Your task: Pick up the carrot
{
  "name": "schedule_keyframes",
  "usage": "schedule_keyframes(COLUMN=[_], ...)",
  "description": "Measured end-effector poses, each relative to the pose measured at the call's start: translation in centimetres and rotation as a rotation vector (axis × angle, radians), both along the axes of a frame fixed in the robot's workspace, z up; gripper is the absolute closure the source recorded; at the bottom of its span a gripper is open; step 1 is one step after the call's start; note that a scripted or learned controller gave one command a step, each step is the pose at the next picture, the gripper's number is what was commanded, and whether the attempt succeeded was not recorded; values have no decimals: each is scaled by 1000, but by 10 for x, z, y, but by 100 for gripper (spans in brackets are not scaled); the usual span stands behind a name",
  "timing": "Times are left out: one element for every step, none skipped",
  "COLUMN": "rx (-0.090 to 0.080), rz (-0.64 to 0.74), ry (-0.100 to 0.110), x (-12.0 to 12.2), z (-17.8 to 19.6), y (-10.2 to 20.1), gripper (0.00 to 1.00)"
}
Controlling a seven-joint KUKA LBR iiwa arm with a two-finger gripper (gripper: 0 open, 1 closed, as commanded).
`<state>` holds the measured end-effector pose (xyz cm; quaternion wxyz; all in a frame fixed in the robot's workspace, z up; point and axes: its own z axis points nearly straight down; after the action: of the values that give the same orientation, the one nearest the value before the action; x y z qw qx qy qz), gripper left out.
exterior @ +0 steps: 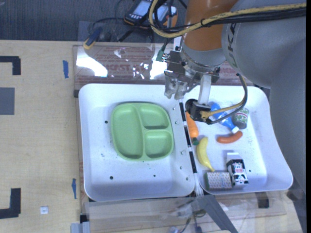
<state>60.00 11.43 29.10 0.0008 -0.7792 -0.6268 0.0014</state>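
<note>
Pale wooden worktop (39, 130) carries 2 white bins side by side. Nearest, in the right bin (272, 144), lie a grey sponge (218, 180) and a small carton (237, 171), then a banana (203, 153) and a sausage (229, 138). The carrot (193, 127) lies against the bin's left wall, just above the banana. A green tray (142, 130) sits in the left bin (92, 149). Farther back, the gripper (176, 88) hangs over the divide; whether it is spread, I cannot tell.
</note>
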Motion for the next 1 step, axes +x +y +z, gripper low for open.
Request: schedule_keyframes(rx=[-1], rz=[-433], ry=[1], x=[10], z=[-86], y=[14], gripper=[100])
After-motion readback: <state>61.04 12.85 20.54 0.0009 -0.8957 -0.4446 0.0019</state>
